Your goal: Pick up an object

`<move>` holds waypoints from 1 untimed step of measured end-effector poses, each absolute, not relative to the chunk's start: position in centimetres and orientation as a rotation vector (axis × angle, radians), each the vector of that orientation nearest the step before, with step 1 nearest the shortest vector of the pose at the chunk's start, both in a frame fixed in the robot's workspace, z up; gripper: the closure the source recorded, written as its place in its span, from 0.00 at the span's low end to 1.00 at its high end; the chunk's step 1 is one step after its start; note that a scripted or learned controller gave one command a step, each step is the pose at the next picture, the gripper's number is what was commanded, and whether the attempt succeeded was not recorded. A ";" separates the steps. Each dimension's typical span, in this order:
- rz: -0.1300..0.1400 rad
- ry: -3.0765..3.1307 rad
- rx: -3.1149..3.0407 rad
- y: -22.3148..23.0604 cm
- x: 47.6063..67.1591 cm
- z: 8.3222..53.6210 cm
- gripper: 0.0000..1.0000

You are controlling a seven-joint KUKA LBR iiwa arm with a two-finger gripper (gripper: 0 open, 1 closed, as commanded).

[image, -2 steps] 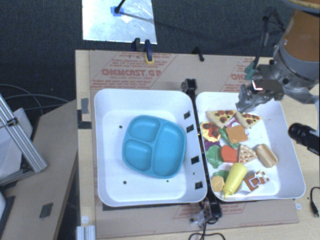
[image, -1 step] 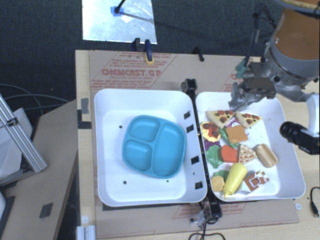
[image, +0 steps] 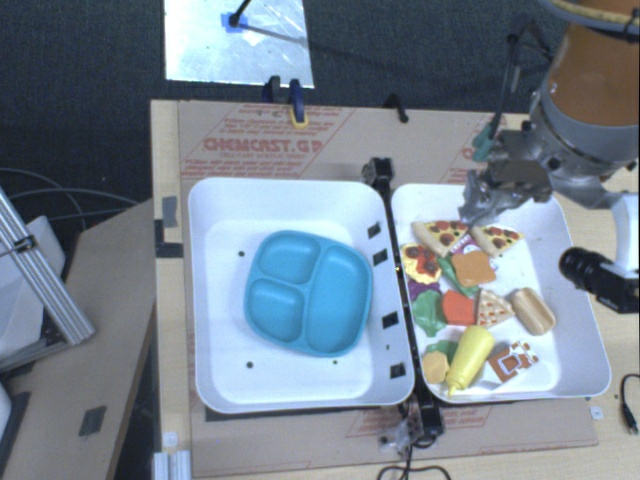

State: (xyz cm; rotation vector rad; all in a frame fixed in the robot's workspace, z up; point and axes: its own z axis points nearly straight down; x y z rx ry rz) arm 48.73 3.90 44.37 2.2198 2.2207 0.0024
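The right bin [image: 578, 268] holds several toy foods: a pizza slice [image: 441, 234] and a second pizza slice [image: 497, 238] at the back, a third slice [image: 493, 309], a hot dog bun [image: 531, 310], a yellow bottle [image: 470, 357], a green piece [image: 430, 313] and an orange-red piece [image: 460, 306]. My gripper [image: 482, 208] hangs over the back of this bin, just above the two rear pizza slices, its fingertips pointing down between them. Nothing shows between the fingers.
The left bin [image: 220, 268] holds a blue divided plate [image: 306, 291]. A black divider [image: 392, 268] runs between the bins. Cardboard [image: 270, 138] lies under both, with a foil sheet [image: 238, 28] behind and blue-yellow clamps [image: 287, 96] at the back edge.
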 end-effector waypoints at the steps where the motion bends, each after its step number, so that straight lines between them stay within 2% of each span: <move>1: 0.003 2.224 2.217 4.5 48.7 43.7 1.00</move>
